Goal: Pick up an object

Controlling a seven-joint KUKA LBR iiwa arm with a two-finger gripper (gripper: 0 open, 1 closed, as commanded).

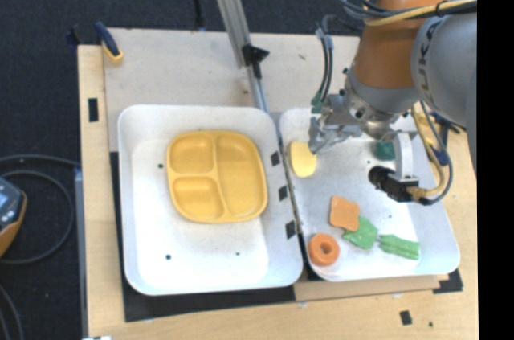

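Gripper [321, 139] sits low over the right bin [438, 246], at its upper-left corner, just right of the divider between the bins. Pale yellow round object [303, 160] lies touching or just under the fingertips, hard against the bin's left wall; likely the pick target since the tool is lined up over it. Cannot tell whether the fingers are spread or pressed together, and no clear sight of the yellow piece between them, so not calling it held. It's jammed by the wall, so a finger may have little room on that side, grasp could slip

Other candidates in the right bin, all lower than the yellow object: orange flat piece [344, 213], green pieces [377, 238] just right of it, orange ring [324, 249] near the bottom-left corner, teal item [386, 149] to the right under the wrist. Left bin [144, 266] holds a yellow divided tray [217, 174], well apart from the gripper
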